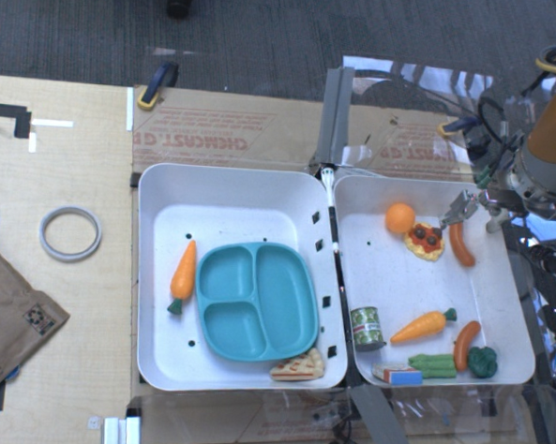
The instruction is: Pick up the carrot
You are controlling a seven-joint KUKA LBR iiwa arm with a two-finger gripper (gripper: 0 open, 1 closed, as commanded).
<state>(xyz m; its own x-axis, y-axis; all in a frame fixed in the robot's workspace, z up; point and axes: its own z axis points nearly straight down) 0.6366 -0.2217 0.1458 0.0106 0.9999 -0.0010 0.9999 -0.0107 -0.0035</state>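
Near edge, R bin (522, 372): small flat box (398, 375), green pepper-like piece (433, 365), broccoli (482, 361), upright-ish sausage (465, 342), all bunched in the near-R corner, prob. just tumbled there. Can (366, 328) stands by the divider wall.

Carrot (420, 326) lies just beyond that cluster, mid-R bin, tip toward the can, green top toward the sausage. Flat on the bin floor, near neighbours but w/ free space on its far side, so a top-down grab looks workable.

L bin (152, 284): teal compartment tray (257, 300) centre, pizza slice (297, 366) at its near edge, 2nd carrot (183, 273) beside tray's L side, lying lengthwise, green end nearest. Two candidates; the R one is closer to the arm.

Farther back, R bin: orange (399, 217), small pizza piece (425, 241) touching/just beside it, another sausage (461, 244).

Gripper (473, 208) hangs at far-R rim of the R bin, above the sausage/pizza area, well apart from either carrot. Fingers look spread, nothing between them. Judgement: approach not yet lined up; needs to come toward the near side and drop.

Off-bin: tape roll (71, 233) on bench, L.
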